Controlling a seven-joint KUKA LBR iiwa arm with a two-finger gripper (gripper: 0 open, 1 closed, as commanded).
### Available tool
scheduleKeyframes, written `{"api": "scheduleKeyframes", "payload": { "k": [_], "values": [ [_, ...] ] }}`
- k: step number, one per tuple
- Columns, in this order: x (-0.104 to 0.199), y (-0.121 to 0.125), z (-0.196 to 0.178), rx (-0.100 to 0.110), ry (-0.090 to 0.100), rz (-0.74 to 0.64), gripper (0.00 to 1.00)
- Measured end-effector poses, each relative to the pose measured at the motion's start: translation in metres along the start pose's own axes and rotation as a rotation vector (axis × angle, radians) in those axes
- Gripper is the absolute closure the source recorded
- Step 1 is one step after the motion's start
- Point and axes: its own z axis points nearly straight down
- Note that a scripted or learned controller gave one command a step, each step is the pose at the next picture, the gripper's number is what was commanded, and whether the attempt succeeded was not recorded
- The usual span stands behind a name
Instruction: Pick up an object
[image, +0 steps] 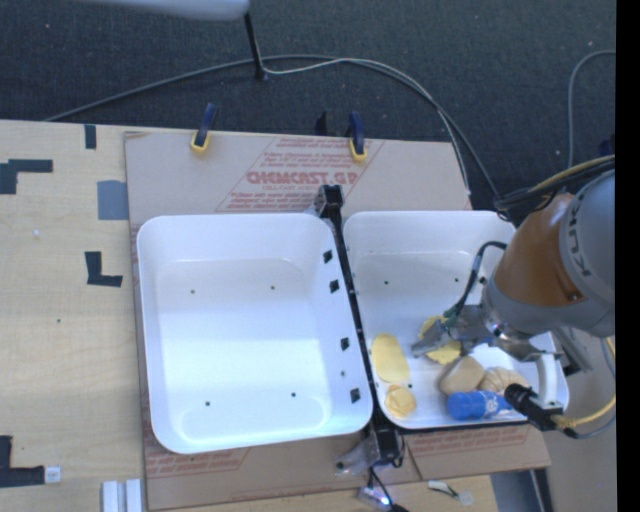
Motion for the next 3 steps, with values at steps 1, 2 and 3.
{"api": "scheduleKeyframes", "payload": {
  "k": [1, 2, 3],
  "values": [
    [0.084, 0.01, -0.093, -0.007, 0.002, -0.008, 1.0],
    [0.161, 0.018, -0.089, 0.001, 0.002, -0.007, 1.0],
    [0.24, 0.0, -0.089, 0.002, 0.002, -0.007, 1.0]
  ]
}}
